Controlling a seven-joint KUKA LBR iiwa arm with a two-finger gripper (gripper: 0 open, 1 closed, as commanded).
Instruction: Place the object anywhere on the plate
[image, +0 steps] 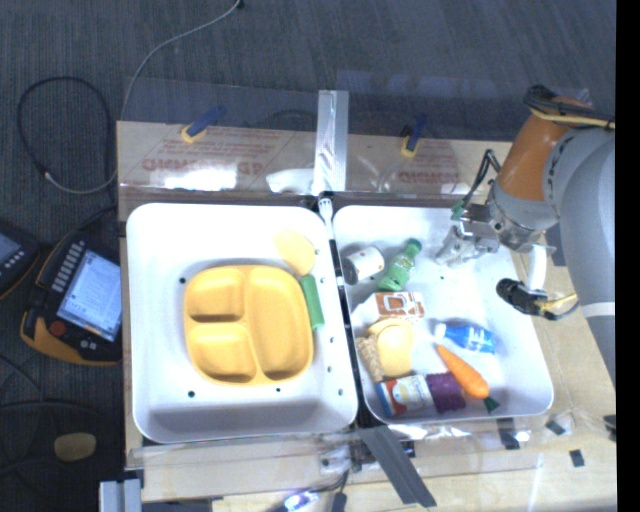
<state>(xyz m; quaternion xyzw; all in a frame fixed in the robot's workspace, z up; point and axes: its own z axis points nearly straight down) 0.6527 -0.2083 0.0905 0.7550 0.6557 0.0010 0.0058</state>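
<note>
Grey arm (590, 220) enters from right, orange band uppermost; gripper (462, 243) angled down-left, apparently carrying nothing.

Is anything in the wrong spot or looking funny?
Yes. In the left bin, a green stick and a pale yellow round thing lie beside the yellow plate, not on it. In the right bin, the green bottle lies tipped over.

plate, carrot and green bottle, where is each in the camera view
plate (247, 325): camera view, its centre divider.
carrot (462, 371): camera view, mid orange body.
green bottle (401, 265): camera view, middle of its body.
</note>
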